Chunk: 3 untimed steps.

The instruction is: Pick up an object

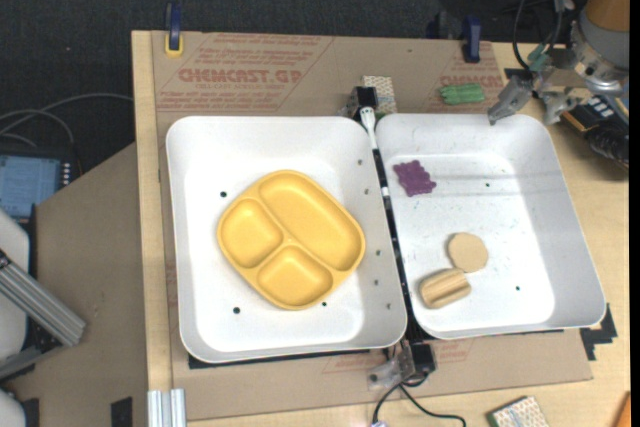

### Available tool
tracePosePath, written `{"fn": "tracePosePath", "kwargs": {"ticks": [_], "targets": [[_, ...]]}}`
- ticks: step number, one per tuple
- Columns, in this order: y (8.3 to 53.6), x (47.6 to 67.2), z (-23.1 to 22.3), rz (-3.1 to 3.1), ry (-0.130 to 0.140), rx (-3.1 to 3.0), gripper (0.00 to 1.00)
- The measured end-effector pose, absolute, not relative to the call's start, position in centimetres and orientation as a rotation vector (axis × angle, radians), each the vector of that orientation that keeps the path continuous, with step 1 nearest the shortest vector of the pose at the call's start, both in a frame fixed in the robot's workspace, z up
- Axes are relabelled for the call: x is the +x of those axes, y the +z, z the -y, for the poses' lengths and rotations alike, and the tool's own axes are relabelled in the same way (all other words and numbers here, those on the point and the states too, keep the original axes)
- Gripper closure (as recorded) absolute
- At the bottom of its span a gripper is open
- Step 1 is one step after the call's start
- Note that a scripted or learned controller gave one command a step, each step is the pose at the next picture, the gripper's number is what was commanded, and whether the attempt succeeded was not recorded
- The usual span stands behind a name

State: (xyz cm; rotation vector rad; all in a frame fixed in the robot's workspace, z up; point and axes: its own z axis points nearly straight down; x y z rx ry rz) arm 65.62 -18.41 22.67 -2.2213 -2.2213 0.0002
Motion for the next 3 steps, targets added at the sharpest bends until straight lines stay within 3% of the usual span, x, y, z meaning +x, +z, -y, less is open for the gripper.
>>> {"fn": "tracePosePath", "kwargs": {"ticks": [1, 2, 3], "targets": [[7.6, 65.2, 17.6, 2.217, 0.007, -2.214, 0.0], [17.2, 55.6, 20.1, 2.212, 0.004, -2.225, 0.0], [8.0, 51.6, 13.8, 2.22, 0.003, -2.214, 0.0]]}}
